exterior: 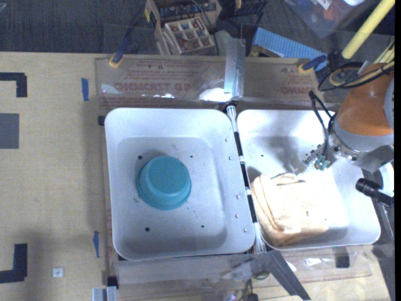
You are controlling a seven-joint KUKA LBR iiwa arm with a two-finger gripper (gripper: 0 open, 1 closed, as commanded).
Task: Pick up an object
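A teal bowl [164, 182] lies upside down in the middle of the left bin [119, 130]. A tan folded cloth [293, 208] fills the front of the right bin [276, 127]. My gripper [315, 161] hangs over the right bin, just above and beyond the cloth's far right corner. Nothing shows in its grasp. The grey arm with its orange band [369, 111] reaches in from the right.
The bins' shared rim [241, 162] runs between the bowl and the cloth. Behind the bins stand a cardboard wall [163, 83], boxes and cables. A tan bench top [44, 168] with black markers lies to the left.
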